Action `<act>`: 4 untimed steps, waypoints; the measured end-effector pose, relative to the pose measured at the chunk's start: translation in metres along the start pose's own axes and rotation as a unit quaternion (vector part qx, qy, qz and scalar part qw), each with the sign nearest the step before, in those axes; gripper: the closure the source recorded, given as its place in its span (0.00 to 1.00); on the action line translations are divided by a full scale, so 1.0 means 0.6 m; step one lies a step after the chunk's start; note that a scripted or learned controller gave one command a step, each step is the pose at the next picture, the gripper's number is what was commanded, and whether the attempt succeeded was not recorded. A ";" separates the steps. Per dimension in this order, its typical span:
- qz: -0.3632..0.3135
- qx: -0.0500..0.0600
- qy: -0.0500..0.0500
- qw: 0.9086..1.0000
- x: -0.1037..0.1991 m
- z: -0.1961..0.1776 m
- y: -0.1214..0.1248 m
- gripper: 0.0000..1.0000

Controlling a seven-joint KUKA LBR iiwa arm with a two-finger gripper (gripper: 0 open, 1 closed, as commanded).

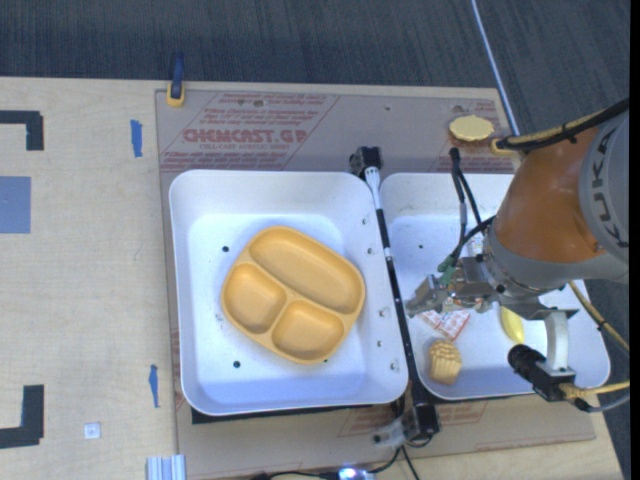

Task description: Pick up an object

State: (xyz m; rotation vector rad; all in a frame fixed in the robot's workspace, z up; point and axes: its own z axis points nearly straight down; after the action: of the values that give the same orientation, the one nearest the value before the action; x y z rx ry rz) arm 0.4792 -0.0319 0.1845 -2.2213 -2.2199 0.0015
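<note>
The gripper [437, 293] hangs low over the right bin [420, 230], near its left wall; whether its fingers are spread or pressed together I cannot tell. Just under and beside it lies a red-and-white packet [444, 322], and a little nearer the front edge a corn cob [445, 360], seemingly stood on end. Both sit below the tool in the view, so the coming move looks like a short drop. A yellow piece [511, 324] shows behind the wrist. The left bin [190, 268] bears a yellow tray [291, 293].
</note>
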 end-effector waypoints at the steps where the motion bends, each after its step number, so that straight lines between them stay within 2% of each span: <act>1: 0.000 -0.002 0.000 1.000 0.001 -0.017 0.003 1.00; 4: -0.002 -0.008 -0.001 1.000 0.002 -0.068 0.011 1.00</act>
State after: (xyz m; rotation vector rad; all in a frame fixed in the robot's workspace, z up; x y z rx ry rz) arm 0.4857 -0.0305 0.2255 -2.2256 -2.2345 -0.0147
